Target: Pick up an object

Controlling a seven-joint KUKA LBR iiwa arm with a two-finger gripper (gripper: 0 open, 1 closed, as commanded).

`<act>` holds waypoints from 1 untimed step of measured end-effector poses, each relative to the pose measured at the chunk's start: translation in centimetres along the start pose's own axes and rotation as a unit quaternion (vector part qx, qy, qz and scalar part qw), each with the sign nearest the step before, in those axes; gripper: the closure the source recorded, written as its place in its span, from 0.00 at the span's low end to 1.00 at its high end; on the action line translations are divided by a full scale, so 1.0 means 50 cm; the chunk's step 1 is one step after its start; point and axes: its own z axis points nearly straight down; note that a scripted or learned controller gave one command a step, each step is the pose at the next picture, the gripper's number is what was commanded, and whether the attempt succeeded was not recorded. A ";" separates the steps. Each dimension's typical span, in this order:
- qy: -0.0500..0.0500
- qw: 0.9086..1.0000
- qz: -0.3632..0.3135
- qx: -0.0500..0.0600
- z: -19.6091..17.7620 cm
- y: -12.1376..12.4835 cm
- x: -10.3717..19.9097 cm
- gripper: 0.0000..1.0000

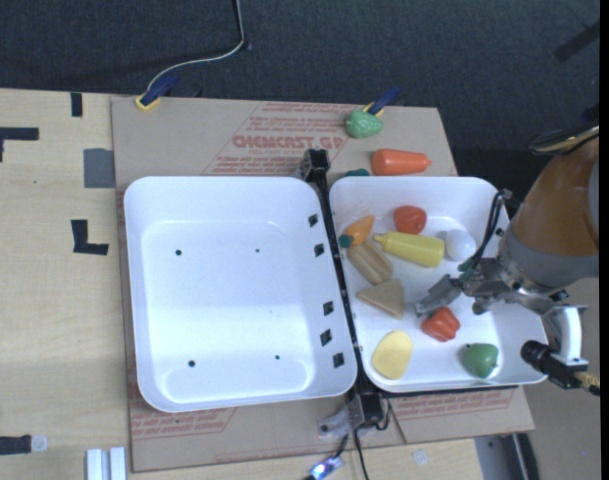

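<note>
The right bin holds several toy foods. My gripper hangs low over its right middle, open, one finger slanting left and the other to the right. A red pepper lies just below and between them, with no visible grip on it. Around it lie a tan wedge, a yellow corn-like piece, a red tomato, a white egg, a yellow lemon and a green pepper.
A tan stick and a small orange piece lie by the divider. The left bin sits alongside. Outside, on the cardboard behind the bins, rest a carrot and a green piece.
</note>
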 end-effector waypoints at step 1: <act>-0.002 1.000 0.000 -0.002 0.159 0.014 0.112 0.00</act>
